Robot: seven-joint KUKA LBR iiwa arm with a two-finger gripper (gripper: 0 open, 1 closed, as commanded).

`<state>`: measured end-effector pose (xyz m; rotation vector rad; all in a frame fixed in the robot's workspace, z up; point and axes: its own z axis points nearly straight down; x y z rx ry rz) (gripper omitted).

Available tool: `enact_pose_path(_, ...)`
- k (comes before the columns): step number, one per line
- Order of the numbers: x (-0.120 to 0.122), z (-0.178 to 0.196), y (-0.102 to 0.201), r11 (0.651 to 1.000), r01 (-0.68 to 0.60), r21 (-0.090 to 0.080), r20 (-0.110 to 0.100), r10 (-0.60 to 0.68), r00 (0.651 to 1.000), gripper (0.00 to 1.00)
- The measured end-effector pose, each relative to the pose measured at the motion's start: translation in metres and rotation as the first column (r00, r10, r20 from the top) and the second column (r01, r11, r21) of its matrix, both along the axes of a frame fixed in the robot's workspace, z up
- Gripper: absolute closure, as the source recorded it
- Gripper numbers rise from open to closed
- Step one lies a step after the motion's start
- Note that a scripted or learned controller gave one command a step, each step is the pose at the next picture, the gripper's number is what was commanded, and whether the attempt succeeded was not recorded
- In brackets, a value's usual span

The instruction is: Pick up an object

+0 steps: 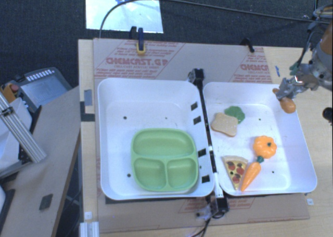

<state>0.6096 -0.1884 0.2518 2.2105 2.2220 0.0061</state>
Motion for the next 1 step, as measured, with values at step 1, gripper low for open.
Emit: enact_pose_path(1,0.017,-0.0041,0.045,1.0,-0.004,0.002,-0.004,0.004,1.0,1.0)
